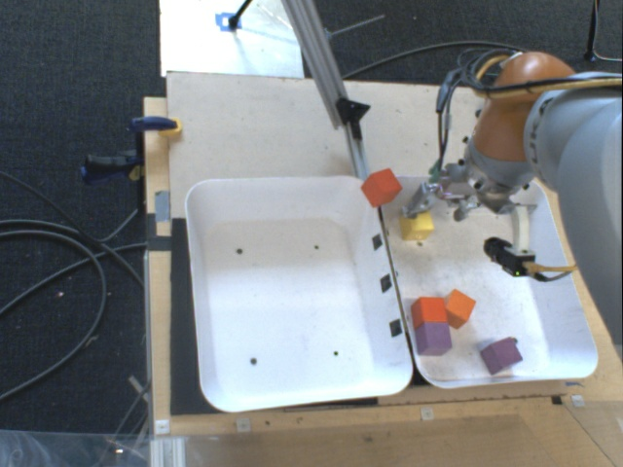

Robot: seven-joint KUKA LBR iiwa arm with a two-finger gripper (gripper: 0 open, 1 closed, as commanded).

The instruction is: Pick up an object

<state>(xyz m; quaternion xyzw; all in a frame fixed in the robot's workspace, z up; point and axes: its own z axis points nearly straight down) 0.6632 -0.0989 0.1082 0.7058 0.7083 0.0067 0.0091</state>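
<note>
Yellow block [418, 227] sits beneath the fingers [421, 202].

The arm [574, 154] runs off the right edge, and its wrist hides the claw's [425, 202] fingers.

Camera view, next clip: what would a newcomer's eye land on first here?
The grey arm with its orange band reaching in from the right, its gripper low over the right bin next to a yellow block. Next, the red-orange block perched at the far end of the divide between the bins. Then the cluster near the right bin's front: two orange blocks and two purple ones.
</note>
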